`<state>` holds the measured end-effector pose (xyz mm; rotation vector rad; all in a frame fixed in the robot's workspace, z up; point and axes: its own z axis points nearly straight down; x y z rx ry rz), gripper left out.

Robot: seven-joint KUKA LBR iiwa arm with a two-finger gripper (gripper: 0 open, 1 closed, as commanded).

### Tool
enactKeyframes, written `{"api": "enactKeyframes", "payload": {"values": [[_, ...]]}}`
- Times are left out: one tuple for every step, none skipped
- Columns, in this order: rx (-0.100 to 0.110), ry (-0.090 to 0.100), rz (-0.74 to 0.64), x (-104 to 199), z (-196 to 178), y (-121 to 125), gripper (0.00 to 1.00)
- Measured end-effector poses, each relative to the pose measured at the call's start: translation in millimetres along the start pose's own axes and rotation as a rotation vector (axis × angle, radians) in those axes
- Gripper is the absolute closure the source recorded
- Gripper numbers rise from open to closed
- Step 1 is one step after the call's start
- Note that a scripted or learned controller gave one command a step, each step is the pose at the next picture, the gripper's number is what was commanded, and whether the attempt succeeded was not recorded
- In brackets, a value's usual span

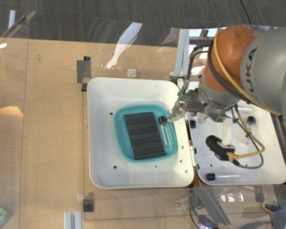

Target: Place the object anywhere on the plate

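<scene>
A teal, rounded-square plate (121,137) lies in the middle of the left white bin (100,171). A black ribbed rectangular object (143,135) rests flat on the plate, covering most of its centre. My gripper (168,118) hangs low over the plate's right rim, just beside the black object's upper right corner. The grey arm with its orange band (231,46) reaches in from the right, above the wall between the two bins. Nothing shows held in the gripper.
The right white bin (271,166) sits directly beside the left one, partly under the arm. A grey upright post (181,51) stands behind the bins. Small black clamps (84,70) sit on the wooden bench left of the bins.
</scene>
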<state>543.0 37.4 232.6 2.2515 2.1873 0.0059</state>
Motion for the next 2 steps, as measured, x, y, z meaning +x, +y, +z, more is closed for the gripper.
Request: {"api": "enactKeyframes", "payload": {"values": [[0.0, -0.002, -0.05, -69.7, 31.8, 40.2, 0.0], [-0.002, -0.002, -0.139, -108.8, -28.1, 93.0, 0.0]]}}
